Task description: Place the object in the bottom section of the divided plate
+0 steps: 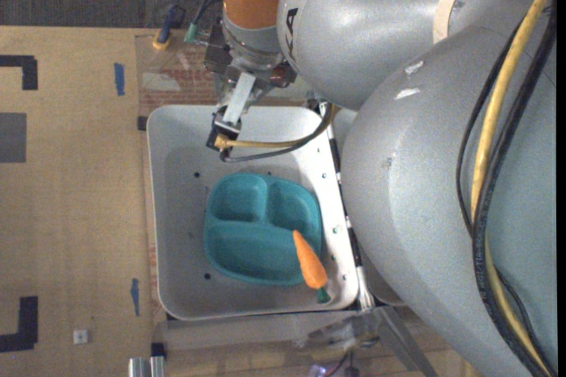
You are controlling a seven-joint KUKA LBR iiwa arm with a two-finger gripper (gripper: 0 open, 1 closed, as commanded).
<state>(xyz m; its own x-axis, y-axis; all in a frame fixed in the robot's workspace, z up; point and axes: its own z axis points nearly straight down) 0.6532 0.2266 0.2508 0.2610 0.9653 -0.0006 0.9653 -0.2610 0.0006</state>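
A teal divided plate lies in the white bin, with two small sections on its far side and one large section on its near side. An orange carrot with a green end rests slantwise on the plate's right rim, its green end down on the bin floor by the near right corner. My gripper hangs below the orange band over the bin's far edge, well away from both plate and carrot. Nothing shows between the gripper and the plate.
The grey arm bulks over the whole right side and hides the second bin. Left of the bin is a tan bench surface with blue tape strips and black marks. Small tools lie past the bin's far edge.
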